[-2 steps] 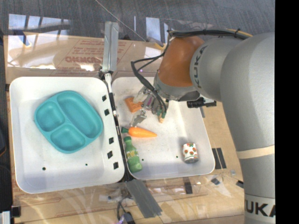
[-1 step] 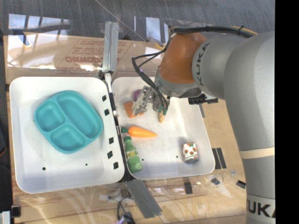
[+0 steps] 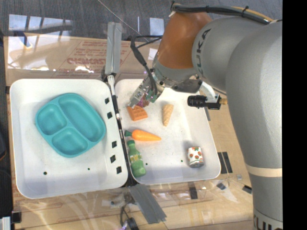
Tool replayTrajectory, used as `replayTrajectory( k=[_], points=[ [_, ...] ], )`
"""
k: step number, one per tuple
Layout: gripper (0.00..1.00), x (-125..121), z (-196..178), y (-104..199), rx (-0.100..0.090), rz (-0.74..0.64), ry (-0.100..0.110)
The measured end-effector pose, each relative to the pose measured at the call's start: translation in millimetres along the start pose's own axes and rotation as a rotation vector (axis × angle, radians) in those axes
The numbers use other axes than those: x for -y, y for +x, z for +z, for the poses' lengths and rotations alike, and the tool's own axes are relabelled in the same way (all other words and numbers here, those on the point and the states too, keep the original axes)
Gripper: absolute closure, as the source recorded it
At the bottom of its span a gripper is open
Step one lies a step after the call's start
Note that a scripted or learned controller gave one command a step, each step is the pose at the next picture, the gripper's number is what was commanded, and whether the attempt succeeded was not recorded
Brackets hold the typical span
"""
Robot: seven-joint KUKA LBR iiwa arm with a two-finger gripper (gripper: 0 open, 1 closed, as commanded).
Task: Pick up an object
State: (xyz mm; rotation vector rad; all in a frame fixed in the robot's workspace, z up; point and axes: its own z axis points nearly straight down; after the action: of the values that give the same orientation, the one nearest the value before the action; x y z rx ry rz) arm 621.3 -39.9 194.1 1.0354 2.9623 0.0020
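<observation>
Just below fingers (image 3: 142, 97): orange block (image 3: 137, 113), apart.

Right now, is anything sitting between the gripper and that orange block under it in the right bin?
Nothing visible does. The gripper hangs just above the orange block, with no other item between them. The cone lies off to the block's right and the carrot below it, both apart from it.
</observation>
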Motion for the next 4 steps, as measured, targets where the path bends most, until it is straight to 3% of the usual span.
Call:
replayTrajectory(
  k=[1,2,3,4],
  points=[
    [1.0,82,2,64,-0.004,-0.086,0.003],
    [1.0,125,2,85,-0.005,-0.209,0.003],
    [1.0,145,-49,68,0.001,-0.233,0.001],
    [1.0,160,-63,29,0.001,-0.338,0.002]
  ],
)
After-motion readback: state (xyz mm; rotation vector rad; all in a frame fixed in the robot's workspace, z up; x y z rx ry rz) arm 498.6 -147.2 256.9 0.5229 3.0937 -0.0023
